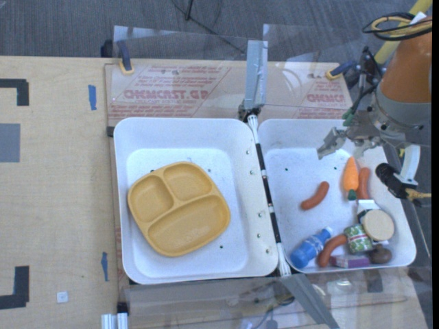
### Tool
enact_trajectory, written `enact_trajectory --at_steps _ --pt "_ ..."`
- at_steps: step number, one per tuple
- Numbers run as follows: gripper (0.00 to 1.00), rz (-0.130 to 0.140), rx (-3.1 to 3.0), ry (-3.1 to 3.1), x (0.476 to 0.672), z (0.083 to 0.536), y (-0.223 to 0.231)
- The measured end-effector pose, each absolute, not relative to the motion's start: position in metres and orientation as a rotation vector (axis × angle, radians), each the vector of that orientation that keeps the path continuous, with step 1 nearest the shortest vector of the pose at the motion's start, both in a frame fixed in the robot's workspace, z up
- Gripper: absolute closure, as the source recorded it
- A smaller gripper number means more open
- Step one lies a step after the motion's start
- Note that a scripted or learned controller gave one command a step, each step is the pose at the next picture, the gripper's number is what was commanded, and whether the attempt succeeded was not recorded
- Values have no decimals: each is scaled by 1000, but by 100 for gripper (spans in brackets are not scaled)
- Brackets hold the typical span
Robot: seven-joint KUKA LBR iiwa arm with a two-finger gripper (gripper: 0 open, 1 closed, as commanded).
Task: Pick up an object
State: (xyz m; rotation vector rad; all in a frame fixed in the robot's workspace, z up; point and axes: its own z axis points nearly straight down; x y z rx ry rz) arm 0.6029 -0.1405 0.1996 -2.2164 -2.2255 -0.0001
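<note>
gripper [341,142] hangs over the right bin's [288,184] back part, w/ grey fingers [328,144] pointing left-down. can't tell if they're released or clenched; they blur into the wrist hardware, and nothing shows between them.

task's thing isn't fixed, so candidates: carrot [350,176] sits just below-right of the fingers, near but apart. a red sausage [363,182] lies right beside the carrot, on its far side from the fingers. another sausage [315,195] lies below the fingers, a bit left, alone on bare bin floor. blue bottle [309,248] is well below them, by the bin's front wall. the rest is piled in the front-right corner, well apart from the fingers: round tan-topped item [378,225], small can [357,239], a third sausage [332,247], dark round thing [381,255].

corner pile overlaps, hard to separate. arm [405,74] is cut off at the frame's right edge. left bin [130,142] holds a yellow tray [178,208], far left of the fingers.
</note>
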Motion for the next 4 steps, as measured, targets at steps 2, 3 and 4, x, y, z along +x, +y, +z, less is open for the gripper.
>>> enact_trajectory --at_steps 2,3,4 --pt "0 -8 -1996 -2442 579 90 -140" --pt "0 -32 -1965 -2452 575 91 -172" --pt "0 -2 -1887 -2514 556 208 -85"
